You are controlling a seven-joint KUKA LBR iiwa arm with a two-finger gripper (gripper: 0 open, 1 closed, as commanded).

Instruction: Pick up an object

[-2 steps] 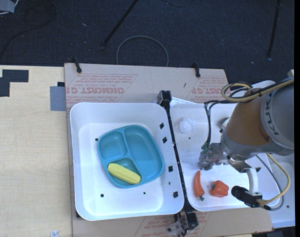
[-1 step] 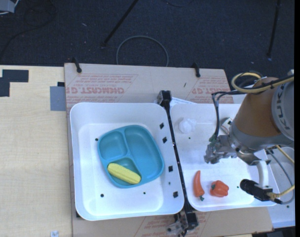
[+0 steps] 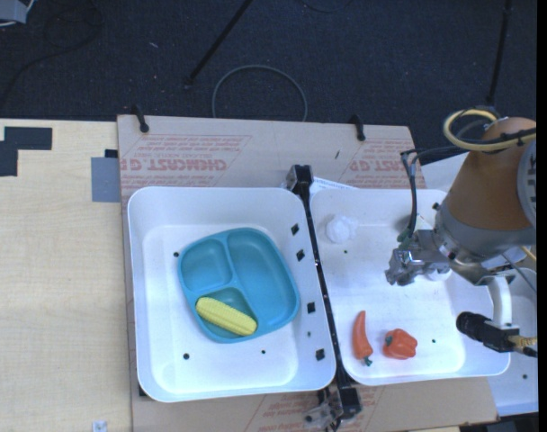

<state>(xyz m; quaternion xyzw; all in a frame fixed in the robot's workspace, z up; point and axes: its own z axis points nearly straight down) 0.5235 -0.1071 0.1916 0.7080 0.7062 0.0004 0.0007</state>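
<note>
My gripper (image 3: 402, 268) hangs over the middle of the right bin (image 3: 381, 372), with the grey and orange arm reaching in from the right. Nothing shows between its tips. A slim orange-red chili (image 3: 361, 333) lies near the bin's front, below and left of the gripper. A small red-orange bell pepper (image 3: 399, 344) sits just right of the chili. A small whitish round object (image 3: 338, 229) rests at the bin's back left.
The left bin (image 3: 156, 241) holds a blue divided plate (image 3: 246, 264) with a yellow corn cob (image 3: 226, 316) in its front compartment. A black divider (image 3: 314, 286) runs between the bins. A black part of the arm (image 3: 485, 328) lies over the right bin's front right corner.
</note>
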